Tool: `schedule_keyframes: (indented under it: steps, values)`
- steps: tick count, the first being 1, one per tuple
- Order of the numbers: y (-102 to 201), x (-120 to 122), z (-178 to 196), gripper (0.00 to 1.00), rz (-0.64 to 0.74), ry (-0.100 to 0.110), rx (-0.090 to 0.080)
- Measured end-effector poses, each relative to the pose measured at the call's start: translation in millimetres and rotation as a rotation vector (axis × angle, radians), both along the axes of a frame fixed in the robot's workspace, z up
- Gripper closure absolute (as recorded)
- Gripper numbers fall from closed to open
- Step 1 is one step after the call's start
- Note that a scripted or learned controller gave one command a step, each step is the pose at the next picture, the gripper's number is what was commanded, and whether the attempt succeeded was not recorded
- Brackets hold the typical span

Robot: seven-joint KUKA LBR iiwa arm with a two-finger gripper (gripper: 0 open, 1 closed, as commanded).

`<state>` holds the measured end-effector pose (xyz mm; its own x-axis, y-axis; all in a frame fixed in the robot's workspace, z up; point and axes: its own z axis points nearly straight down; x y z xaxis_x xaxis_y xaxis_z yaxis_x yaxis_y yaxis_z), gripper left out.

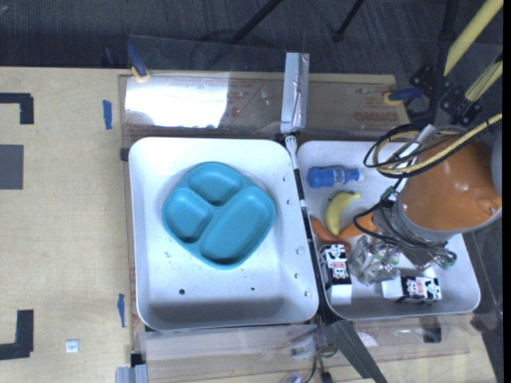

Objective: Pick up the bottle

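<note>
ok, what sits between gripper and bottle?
The banana lies between the gripper and the bottle in the camera view, with an orange item just beside it.

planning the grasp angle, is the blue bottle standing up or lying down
Lying down. The blue bottle rests on its side near the far wall of the right bin, lengthwise across it, beside the banana.

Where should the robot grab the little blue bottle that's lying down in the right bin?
Probably around the middle of the small blue plastic bottle, coming straight down from above. It lies on its side, long way across the right white bin, so fingers could close over its narrow width. The yellow banana sits close in front, so the far side has more room. The hand is nearer the front.
</note>
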<state>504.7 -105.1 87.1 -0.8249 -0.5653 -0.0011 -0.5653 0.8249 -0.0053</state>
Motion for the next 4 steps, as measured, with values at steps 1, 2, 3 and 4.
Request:
schedule_keyframes:
  steps: [1,2,3,4]
  values:
    - [8,-12,1,1.0,0.233,-0.008,0.0]
    - [9,-12,0,1.0,0.66,-0.011,0.002]
    - [64,-21,94,1.0,1.076,0.008,0.008]
    - [22,-24,138,1.0,1.508,0.008,0.009]
